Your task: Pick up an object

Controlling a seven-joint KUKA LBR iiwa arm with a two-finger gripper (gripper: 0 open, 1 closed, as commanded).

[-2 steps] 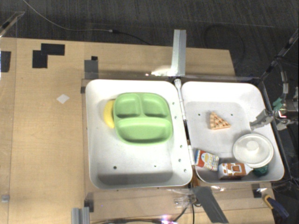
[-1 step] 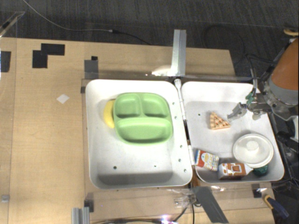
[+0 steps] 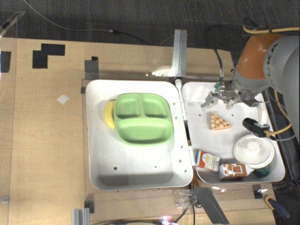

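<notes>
Lying nearest the camera, a small white carton with red and blue print [image 3: 207,161] is seen in front of the tan, waffle-patterned triangular wedge [image 3: 219,122], slightly to the wedge's left. A brown and red carton [image 3: 233,171] is found just beside that first carton, in front of the wedge and a little to its right. A small dark green object [image 3: 262,171] is seen further right of the wedge, at the near rim; what it is cannot be made out. A round white bowl [image 3: 253,150] is placed to the front right of the wedge, touching or nearly touching the brown carton.

The wedge itself is laid flat on the floor of the shallow white right-hand bin [image 3: 201,135], apart from everything else.

Well to the left of the wedge, a green plastic plate with three compartments [image 3: 142,117] is set in the shallow white left-hand bin [image 3: 131,168], and a yellow object [image 3: 108,114] is partly covered by the plate's far-left edge.

Just behind the wedge, the two-finger gripper [image 3: 218,101] is held over the right-hand bin. Its fingers are seen spread apart, and nothing is gripped between them. Behind and to the right of the wedge, the grey arm with its orange band [image 3: 251,60] is seen.
</notes>
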